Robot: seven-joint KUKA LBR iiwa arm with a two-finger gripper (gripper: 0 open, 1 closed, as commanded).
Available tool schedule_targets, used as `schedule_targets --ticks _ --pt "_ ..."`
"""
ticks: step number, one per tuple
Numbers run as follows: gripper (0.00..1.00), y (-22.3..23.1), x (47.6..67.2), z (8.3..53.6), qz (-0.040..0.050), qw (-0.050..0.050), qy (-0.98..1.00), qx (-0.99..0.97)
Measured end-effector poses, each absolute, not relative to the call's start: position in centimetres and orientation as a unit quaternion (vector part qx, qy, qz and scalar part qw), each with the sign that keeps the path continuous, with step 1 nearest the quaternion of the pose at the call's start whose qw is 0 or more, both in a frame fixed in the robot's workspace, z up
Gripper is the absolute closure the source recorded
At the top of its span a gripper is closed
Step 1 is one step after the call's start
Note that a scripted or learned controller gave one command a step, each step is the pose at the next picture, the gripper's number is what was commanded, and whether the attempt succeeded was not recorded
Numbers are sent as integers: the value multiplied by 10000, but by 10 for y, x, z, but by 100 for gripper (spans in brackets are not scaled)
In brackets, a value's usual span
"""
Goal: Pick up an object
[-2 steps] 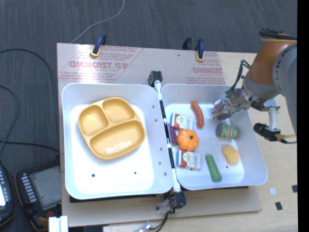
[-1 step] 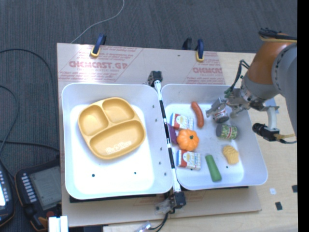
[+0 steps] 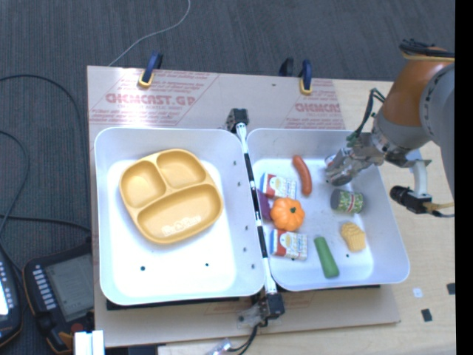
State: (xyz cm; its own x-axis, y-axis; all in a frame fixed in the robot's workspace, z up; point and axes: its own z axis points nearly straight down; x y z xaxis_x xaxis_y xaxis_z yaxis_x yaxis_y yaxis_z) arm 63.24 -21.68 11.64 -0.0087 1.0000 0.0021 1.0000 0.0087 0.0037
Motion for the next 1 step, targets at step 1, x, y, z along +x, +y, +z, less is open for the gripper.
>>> schedule_targets --ticks 1 --pt "100 -162 602 210 5 13 7079 7063"
